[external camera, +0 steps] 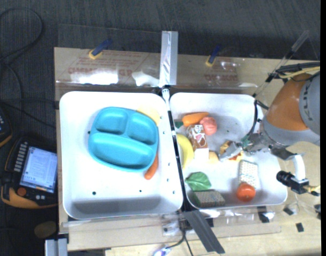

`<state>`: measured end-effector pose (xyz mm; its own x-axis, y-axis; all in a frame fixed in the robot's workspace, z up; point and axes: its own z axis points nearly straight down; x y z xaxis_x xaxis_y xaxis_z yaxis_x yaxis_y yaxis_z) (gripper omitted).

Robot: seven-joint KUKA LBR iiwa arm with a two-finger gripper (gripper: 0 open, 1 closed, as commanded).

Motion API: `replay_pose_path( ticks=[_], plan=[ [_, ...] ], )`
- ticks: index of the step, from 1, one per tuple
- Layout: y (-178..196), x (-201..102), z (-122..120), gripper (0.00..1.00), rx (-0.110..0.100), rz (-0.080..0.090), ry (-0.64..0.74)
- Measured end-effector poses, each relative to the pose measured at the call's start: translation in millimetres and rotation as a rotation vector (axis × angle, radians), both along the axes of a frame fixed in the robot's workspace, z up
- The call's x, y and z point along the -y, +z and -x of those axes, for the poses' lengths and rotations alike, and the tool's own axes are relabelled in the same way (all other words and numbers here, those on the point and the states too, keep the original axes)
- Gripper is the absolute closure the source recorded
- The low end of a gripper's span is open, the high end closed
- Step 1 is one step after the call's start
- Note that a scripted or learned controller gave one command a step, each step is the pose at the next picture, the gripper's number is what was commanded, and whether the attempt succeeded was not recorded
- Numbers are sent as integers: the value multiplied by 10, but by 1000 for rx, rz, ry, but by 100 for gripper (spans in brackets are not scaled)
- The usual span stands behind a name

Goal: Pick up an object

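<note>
The right bin [227,101] holds a loose scatter of small toy foods, any of which could serve as the object to lift. Taking the pink, rounded lump [208,125] near the bin's upper middle as the landmark: an orange carrot-shaped piece [193,118] lies just to its left, touching it; a small printed carton [199,136] sits just below it; a yellow banana [185,148] curves below and left, against the bin's left wall. Further below the lump lie a green leaf shape [198,181] and a dark, rough-textured rectangular block [208,198]. Down and to the right stand a white dotted block [248,170] and, touching its lower end, a glossy red-orange tomato shape [246,192].

The gripper [247,143] is low in the bin to the right of the lump, among small orange and yellow bits [230,150]. How far its fingers are parted, and whether they touch or grip anything, cannot be told.

Well left of the lump, the left bin [77,196] carries a smooth blue divided tray [122,137] with an orange carrot [151,169] at its lower right edge.
</note>
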<state>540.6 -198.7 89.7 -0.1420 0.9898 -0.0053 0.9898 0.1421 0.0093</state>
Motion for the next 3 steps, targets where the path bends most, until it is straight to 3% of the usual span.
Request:
replay_pose_path(
  ticks=[1,2,3],
  plan=[
    [13,117,-884,0,3,-14,-33],
    [56,102,-212,0,13,-20,-312],
    [20,5,-269,0,-3,0,-129]
  ],
)
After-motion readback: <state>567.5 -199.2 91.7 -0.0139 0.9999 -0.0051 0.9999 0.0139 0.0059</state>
